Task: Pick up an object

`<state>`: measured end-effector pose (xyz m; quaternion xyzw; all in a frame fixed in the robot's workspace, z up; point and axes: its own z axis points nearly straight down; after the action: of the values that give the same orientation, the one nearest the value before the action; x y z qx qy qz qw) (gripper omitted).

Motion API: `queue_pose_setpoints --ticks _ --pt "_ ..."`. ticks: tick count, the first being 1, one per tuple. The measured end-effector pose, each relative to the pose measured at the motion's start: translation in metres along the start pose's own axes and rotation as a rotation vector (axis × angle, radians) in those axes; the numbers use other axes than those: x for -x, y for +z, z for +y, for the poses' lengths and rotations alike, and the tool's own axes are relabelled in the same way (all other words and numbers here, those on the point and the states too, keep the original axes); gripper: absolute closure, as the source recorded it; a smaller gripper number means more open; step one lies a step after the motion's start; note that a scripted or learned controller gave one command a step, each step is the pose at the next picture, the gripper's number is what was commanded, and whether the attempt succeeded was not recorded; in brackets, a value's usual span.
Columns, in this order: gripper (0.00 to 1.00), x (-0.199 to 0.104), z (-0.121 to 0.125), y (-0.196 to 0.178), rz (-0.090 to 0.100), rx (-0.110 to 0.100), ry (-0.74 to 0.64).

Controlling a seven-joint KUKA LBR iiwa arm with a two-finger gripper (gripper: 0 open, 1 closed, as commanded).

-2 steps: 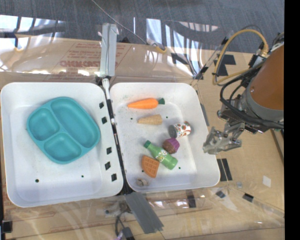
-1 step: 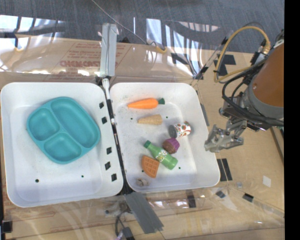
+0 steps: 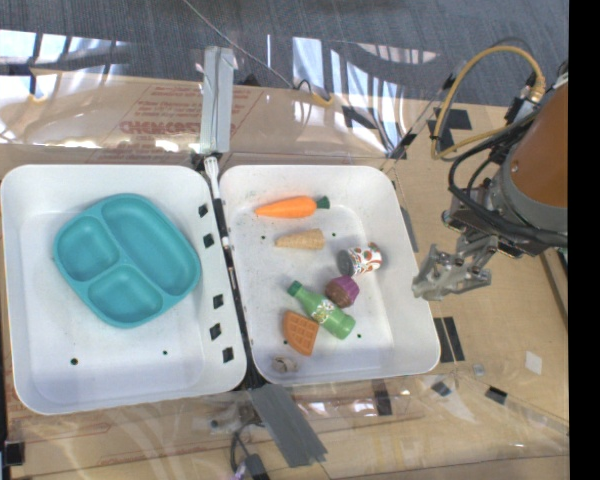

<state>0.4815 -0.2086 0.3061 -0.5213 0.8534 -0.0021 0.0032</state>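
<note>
Camera view: pincer [image 3: 448, 274], fingers apart and holding nothing, hangs outside right bin [image 3: 405, 230] beside mug [image 3: 363, 260].

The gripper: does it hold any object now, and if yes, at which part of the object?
Nothing is held. The gripper hangs outside the right bin, past its right rim, with no object between its fingers. The toys, such as the carrot, lie in that bin.

toys [image 3: 320, 268] crowd right bin [image 3: 405, 338], edges open
</note>
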Motion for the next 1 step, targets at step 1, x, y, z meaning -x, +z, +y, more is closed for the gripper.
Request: queue_pose_setpoints --ticks 1 --pt "1.00 0.0011 -0.0011 -0.0103 -0.001 -0.003 -0.003"
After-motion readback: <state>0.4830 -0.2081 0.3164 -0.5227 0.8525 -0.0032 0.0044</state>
